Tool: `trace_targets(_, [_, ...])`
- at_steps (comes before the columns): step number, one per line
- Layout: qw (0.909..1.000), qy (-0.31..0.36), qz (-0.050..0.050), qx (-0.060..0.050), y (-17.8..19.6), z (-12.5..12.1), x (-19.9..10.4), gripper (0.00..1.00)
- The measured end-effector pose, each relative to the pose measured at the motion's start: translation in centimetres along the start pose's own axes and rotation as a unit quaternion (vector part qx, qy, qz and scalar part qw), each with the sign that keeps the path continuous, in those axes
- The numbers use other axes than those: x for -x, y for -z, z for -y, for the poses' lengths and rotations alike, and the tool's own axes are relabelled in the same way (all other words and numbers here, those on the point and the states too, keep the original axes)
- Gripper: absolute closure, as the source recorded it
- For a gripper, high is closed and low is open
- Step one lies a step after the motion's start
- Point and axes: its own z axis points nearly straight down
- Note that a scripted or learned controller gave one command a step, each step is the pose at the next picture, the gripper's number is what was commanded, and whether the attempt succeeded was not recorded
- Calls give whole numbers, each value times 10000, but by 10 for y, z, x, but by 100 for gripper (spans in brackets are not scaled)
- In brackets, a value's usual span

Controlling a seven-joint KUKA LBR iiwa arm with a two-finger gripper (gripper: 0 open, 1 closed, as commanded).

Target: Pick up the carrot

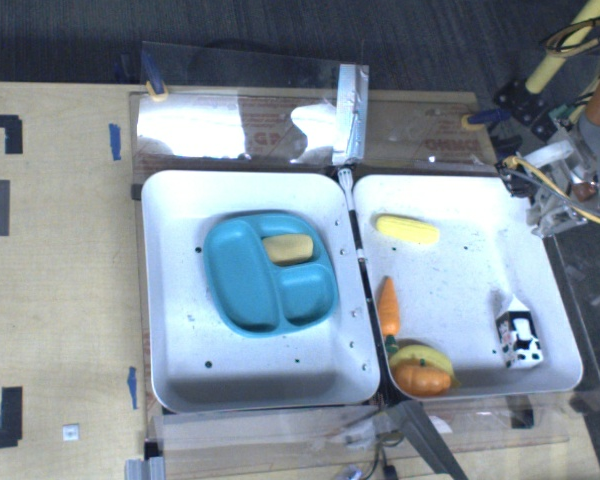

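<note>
A: Where does the carrot (389, 306) lie?
B: In the right bin (470, 268), against its left wall, just above a yellow-and-orange fruit (421, 368).

A: And the gripper (565, 183)?
B: At the right edge, well apart from it; its state cannot be told.

We see the arm (570, 183) cut off by the right edge, just beyond the right bin (460, 258); its end effector cannot be made out among cables. At that bin's near left corner, the orange fruit (421, 378) covers part of a yellow one (420, 354). The black-and-white object (519, 336) near its right wall is too small to identify.
</note>
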Motion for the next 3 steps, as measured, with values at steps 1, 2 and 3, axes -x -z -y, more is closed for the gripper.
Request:
trace_targets(1, [10000, 14, -6, -2, 9, -6, -36, 100])
trace_targets(2, [10000, -2, 13, -16, 8, -4, -25, 100])
trace_targets(3, [10000, 84, -5, 0, 5, -6, -34, 100])
